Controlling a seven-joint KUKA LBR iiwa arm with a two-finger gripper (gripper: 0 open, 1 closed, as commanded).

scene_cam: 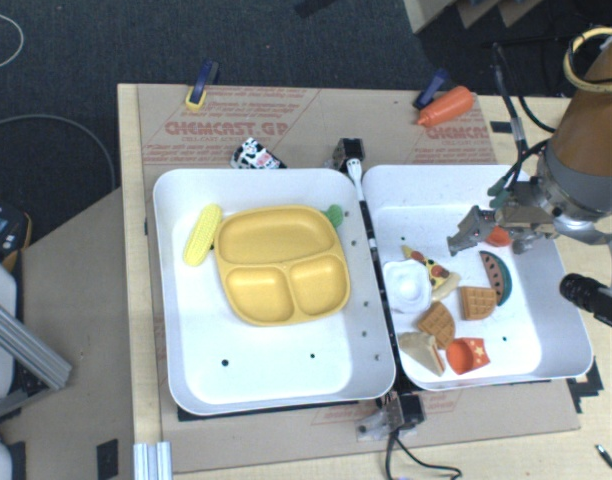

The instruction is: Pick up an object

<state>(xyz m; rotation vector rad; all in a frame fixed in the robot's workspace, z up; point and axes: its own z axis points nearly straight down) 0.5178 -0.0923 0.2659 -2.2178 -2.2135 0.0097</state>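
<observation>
Looking down on the table from my remote seat, I see the arm reaching in from the right w/ its claw hanging over the upper part of the right bin. Whether the claw is apart or together I can't tell; its dark tips blur into one another at this slant. A small orange-red bit sits right at the tips, but I can't say if it's pinched or just lying under them, so I don't count it as held. Pickable stuff is bunched in the right bin's lower-left part: a watermelon slice just beside the claw, a waffle square, a pizza slice touching a white cup-like piece, a cookie-ish brown piece, a sandwich wedge and a red box w/ a star. My guess: the claw is parked there because that cluster is nearest, and the loose outliers are easier targets than the packed middle. Left bin carries a yellow divided plate w/ a corn cob at its left edge and a green bit peeking at its upper right, prob. too big or too tucked for this claw. Outside the bins, a toy carrot and a cow-patterned toy lie on the table, well apart from the claw.
</observation>
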